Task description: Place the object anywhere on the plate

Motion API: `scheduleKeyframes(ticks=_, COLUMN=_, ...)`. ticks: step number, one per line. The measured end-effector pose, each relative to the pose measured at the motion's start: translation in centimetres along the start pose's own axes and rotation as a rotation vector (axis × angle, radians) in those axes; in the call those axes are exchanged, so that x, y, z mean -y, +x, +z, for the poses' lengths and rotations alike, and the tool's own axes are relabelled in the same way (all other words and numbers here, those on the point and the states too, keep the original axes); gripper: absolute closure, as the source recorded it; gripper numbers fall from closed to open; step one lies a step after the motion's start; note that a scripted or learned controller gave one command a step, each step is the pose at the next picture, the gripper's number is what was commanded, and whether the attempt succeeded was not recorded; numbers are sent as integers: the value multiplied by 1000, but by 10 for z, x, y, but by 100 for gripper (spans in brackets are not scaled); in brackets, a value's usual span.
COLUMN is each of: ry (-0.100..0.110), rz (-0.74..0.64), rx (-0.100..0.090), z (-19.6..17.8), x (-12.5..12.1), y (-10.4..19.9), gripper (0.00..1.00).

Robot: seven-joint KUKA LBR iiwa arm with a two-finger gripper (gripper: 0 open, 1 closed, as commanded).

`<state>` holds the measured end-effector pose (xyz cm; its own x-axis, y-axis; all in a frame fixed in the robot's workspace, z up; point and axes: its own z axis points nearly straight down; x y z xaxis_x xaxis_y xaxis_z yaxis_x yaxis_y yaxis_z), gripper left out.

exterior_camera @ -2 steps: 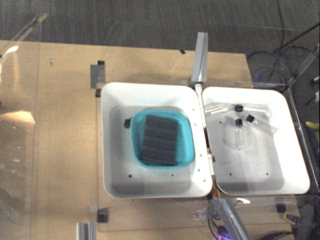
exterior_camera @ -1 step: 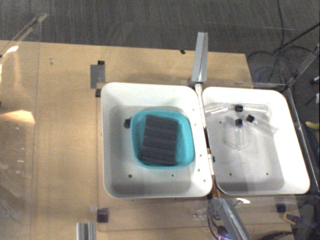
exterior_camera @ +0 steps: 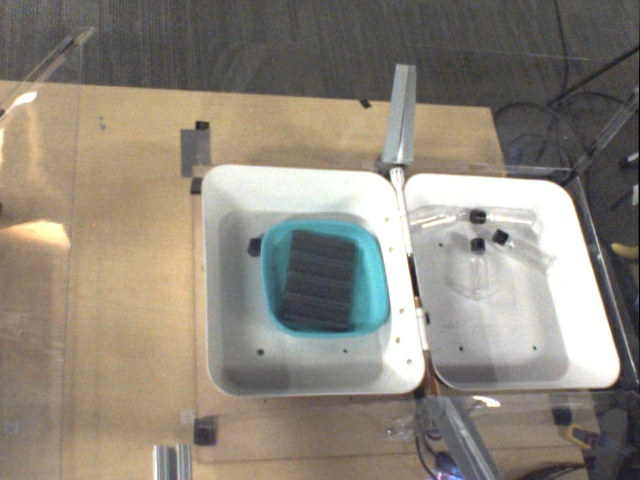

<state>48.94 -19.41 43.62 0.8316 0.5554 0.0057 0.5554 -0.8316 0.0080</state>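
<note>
A turquoise plate (exterior_camera: 375, 278) sits in the left white bin (exterior_camera: 230, 358). A dark grey ridged block (exterior_camera: 320, 280) lies flat on the plate, covering most of its middle. A small dark piece (exterior_camera: 255, 247) rests against the plate's left rim.
The right white bin (exterior_camera: 590, 368) holds clear plastic pieces with small black caps (exterior_camera: 479, 217) near its back, and a clear round piece (exterior_camera: 478, 278) near its middle. A grey metal post (exterior_camera: 401, 113) stands behind the gap between the bins. Cables lie at the right.
</note>
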Motion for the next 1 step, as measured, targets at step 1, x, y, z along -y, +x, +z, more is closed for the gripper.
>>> scheduleKeyframes(ticks=1, ry=1, rz=98, rx=0, z=0, x=-8, y=-6, gripper=0)
